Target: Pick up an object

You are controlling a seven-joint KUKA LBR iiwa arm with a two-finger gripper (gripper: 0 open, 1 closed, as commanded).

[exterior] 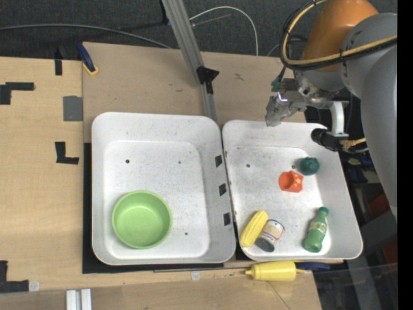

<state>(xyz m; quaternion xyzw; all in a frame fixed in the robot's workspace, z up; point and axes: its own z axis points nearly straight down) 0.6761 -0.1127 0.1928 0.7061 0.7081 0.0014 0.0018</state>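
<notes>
I see the gripper (pixel 276 116) above the far rim of the right bin (pixel 335 241), near that bin's far left corner. It hangs over the rim itself, not over any object. I cannot tell how its jaws stand, because from this angle they merge into one dark grey shape. Nothing is visible between them.

The right bin holds five things. A green bottle (pixel 315 230) lies near the right wall at the near side; its long axis runs almost from near to far, with the cap pointing to the far side and a little to the right. A yellow corn cob (pixel 253 228) lies near the left wall of this bin, on a diagonal, its upper end pointing far and right. A small can (pixel 271 233) with a label lies just beside the corn, touching it or almost touching. A small orange object (pixel 291 181) sits in the middle, and a dark teal round object (pixel 310 166) is near it, toward the far right.

The left bin (pixel 103 134) holds one light green bowl (pixel 141 219), upright, in its near left part.

A yellow mustard bottle (pixel 273 271) lies on the bench outside the right bin, along its near rim, long axis left to right, its nozzle pointing left.
</notes>
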